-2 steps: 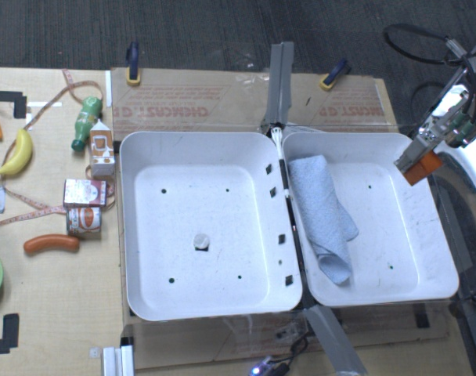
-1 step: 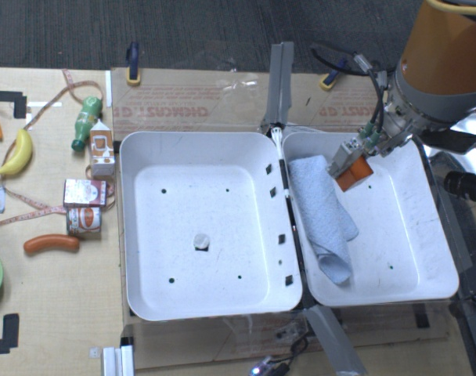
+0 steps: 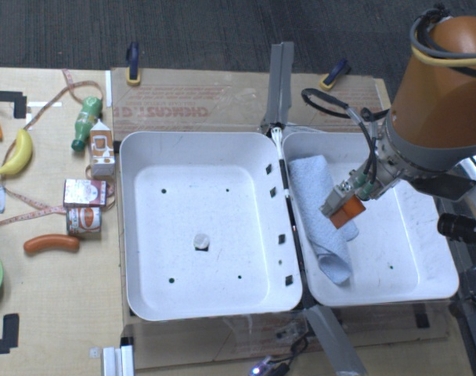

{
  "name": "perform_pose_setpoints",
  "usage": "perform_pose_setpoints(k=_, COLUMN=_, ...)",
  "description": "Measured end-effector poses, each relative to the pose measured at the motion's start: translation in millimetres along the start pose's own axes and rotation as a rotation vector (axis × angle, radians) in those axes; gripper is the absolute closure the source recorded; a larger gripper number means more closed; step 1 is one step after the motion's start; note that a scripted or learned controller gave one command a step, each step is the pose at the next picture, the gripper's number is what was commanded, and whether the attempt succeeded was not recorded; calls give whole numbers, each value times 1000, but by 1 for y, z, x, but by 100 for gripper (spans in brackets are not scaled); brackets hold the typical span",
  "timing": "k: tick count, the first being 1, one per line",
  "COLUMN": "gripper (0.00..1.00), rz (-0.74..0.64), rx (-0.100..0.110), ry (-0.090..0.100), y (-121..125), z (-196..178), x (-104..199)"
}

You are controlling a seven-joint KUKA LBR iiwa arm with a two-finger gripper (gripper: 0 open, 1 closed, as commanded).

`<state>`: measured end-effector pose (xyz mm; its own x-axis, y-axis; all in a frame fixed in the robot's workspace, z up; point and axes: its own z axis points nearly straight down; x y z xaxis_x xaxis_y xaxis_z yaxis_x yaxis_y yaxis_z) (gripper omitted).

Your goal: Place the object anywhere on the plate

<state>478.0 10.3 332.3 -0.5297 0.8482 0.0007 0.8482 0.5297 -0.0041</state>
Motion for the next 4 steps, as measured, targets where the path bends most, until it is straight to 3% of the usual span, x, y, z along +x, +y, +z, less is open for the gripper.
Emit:
perform_pose_setpoints(k=1, gripper=100, rz=156, rx=0, ry=0, y=33, z=7, x=52)
perform_pose_setpoints(k=2, gripper=100, rz=226, rx=2, ry=0, y=62, z=129, x=100)
perform_pose_setpoints(k=3, gripper=100, rz=-28, rx=-2, ry=-1, y=29, z=116, x=11)
perform_pose_setpoints(k=4, gripper=100, rz=-139, rx=-1, ry=-1, y=65, z=104, x=104)
